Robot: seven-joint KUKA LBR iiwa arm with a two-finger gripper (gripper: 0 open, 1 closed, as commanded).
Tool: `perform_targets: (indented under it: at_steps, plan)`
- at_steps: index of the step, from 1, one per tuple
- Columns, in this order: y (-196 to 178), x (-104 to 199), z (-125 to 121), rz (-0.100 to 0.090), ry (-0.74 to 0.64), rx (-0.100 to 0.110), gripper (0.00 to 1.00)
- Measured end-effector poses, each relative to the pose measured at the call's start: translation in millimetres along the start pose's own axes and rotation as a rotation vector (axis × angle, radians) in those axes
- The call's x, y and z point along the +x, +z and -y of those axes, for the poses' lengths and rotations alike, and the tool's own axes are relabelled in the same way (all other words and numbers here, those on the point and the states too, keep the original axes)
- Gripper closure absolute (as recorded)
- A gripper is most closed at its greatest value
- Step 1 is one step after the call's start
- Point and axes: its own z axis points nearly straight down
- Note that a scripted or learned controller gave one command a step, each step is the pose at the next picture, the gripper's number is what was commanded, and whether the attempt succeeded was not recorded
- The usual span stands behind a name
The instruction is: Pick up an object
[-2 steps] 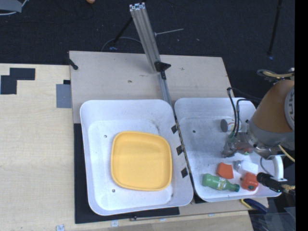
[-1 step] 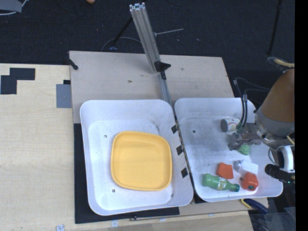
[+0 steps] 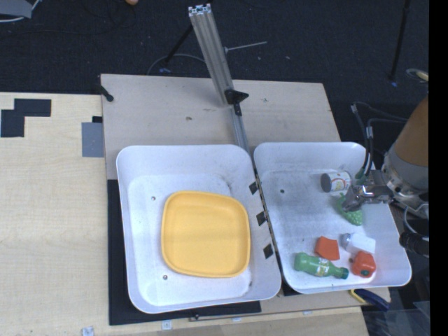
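My gripper (image 3: 355,197) reaches in from the right over the far right part of the right bin (image 3: 294,166). It hangs just above a small green object (image 3: 352,214) and seems to touch its top. A grey cylinder with a pale label (image 3: 330,182) lies just left of the gripper. Along the bin's near edge lie a green bottle (image 3: 320,266), an orange block (image 3: 327,248), a red-orange object (image 3: 362,264) and a small white piece (image 3: 360,243).
A yellow square plate (image 3: 206,233) lies flat in the left bin (image 3: 140,180). A slanted metal rail (image 3: 218,58) rises behind the bins. Clips (image 3: 260,217) sit along the wall between the two bins. Cables hang beside the arm at the right.
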Motion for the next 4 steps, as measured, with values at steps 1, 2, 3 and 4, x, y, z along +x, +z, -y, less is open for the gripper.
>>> perform_targets:
  at_steps: [1, 2, 3, 4]
  plan:
    - [-60.1, -5.1, -4.9, 0.000, 0.000, -0.001, 1.00]
    - [-67.7, 46.3, -8.7, -0.001, -0.004, 0.002, 1.00]
    - [-56.3, 91.8, -7.6, -0.002, -0.004, 0.004, 1.00]
    - [-60.3, 149.0, -16.5, -0.002, -0.005, 0.003, 1.00]
